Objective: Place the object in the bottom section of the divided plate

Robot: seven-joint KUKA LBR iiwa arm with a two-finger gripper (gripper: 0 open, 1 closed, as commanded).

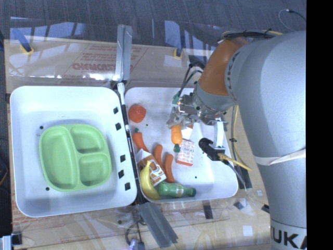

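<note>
A green divided plate lies in the left bin, with one long section on its left and two smaller ones on its right. My gripper hangs over the middle of the right bin. A small orange object sits directly under it, touching or nearly touching. A red and white carton lies just below that. Whether the orange object is gripped is hidden by the wrist.
The right bin also holds a red-orange ball, three orange carrot-like pieces, a banana, a brown packet and a green bottle. The arm covers the bin's right side.
</note>
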